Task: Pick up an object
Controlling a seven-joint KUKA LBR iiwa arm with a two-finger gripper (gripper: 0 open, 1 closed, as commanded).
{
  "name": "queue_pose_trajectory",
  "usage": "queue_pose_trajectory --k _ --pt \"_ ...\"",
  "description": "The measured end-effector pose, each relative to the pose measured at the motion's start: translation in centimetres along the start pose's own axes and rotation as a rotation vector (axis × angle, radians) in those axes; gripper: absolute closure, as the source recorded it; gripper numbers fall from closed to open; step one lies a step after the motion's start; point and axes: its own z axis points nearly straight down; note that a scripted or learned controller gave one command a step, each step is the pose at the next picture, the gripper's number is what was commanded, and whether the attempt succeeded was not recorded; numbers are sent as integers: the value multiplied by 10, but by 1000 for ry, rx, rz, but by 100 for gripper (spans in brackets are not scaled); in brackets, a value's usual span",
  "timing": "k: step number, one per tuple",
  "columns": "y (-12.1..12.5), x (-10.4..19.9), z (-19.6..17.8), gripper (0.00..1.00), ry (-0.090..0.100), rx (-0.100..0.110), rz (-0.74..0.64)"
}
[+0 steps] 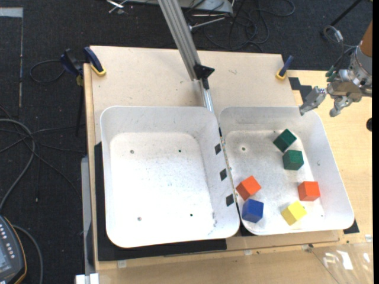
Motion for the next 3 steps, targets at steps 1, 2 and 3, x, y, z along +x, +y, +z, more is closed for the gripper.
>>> queue_pose_trajectory --k 1,2,3 --pt "-8 -2 117 0 3 7 3" --pt "-4 17 174 0 2 3 0" --pt "-4 15 161 100 1 5 2"
